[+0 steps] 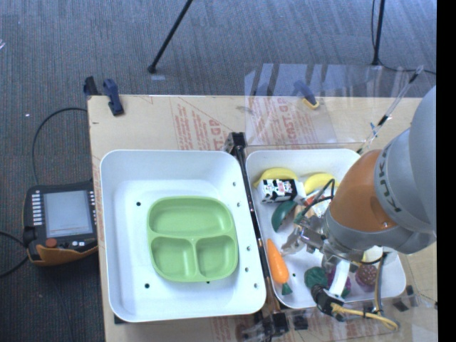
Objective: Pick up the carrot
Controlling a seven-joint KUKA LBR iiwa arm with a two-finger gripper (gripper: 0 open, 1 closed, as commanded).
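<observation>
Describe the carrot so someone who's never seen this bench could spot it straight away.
Look in the right-hand white bin, under the arm. The carrot lies along that bin's left wall, near the front. It is slim, tapered and orange with a green end, while the pieces around it are yellow or green.

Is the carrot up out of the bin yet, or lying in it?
Lying in it. The carrot rests flat on the right bin floor beside its left wall, with nothing gripping it.
</observation>
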